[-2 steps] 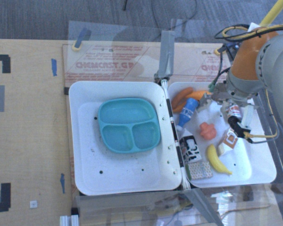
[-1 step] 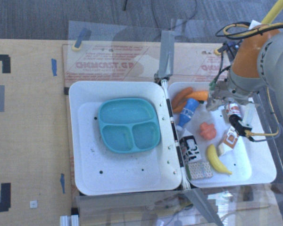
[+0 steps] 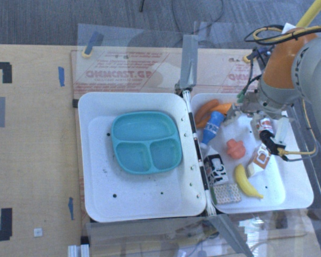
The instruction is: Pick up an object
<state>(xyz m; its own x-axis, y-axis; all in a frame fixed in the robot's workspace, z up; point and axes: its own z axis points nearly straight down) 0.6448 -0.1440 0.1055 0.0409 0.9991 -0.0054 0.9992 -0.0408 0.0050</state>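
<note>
The right bin [image 3: 298, 196] holds several objects: an orange carrot-like piece [image 3: 205, 110], a blue bottle [image 3: 212, 126], a pink lump [image 3: 236, 149], a yellow banana [image 3: 247, 182], a black-and-white box [image 3: 216, 169], a checkered pad [image 3: 226, 193] and an orange-and-white carton [image 3: 260, 158]. My gripper [image 3: 263, 125] hangs over the back right part of this bin, just right of the blue bottle and above the carton. The wrist and cables hide its tips. Nothing can be seen held by it.
In the left bin [image 3: 96, 197] lies a teal divided plate [image 3: 147, 142]. A grey divider post [image 3: 189, 63] stands behind the seam between the bins. The arm's orange band [image 3: 282, 63] and looping cables [image 3: 297, 153] overhang the right bin's far right side.
</note>
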